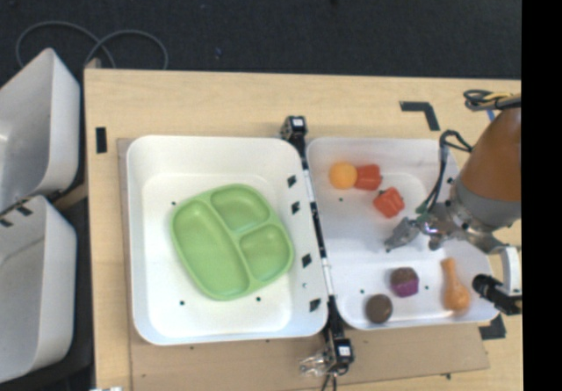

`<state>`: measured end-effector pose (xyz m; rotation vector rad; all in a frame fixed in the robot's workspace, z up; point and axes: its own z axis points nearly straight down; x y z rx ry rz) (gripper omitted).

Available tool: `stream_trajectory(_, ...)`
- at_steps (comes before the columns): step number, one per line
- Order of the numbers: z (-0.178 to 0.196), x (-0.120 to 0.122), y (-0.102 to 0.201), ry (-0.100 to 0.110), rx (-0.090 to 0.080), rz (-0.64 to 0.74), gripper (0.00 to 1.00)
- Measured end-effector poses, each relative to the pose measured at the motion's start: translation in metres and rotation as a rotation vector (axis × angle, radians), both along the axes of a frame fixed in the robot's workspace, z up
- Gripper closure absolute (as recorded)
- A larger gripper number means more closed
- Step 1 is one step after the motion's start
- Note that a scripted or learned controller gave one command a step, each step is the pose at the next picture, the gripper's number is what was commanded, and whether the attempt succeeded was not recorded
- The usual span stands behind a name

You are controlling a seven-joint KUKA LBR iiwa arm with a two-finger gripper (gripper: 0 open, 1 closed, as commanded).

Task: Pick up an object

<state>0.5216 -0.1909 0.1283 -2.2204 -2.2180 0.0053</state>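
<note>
The fingers (413,233) hang spread and empty at mid-right; the red block (389,202) lies just up-left, apart.

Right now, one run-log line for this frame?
arm over right bin | claw above bin floor, holding nothing seen | nearest: red block | plate in left bin

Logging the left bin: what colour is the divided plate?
Light green plate, in the camera view.

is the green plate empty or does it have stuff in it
Empty: the green plate in the left bin shows three bare compartments.
</note>
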Motion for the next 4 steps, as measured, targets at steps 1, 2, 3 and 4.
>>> stream_trajectory(1, -0.029, 0.000, -0.001, -0.003, -0.001, -0.002, 0.00)
stream_trajectory(2, -0.017, 0.001, -0.002, -0.009, -0.002, -0.008, 1.00)
stream_trajectory(3, 0.037, 0.007, 0.006, -0.011, -0.002, 0.004, 1.00)
stream_trajectory(4, 0.093, 0.016, 0.013, -0.012, -0.003, 0.005, 1.00)
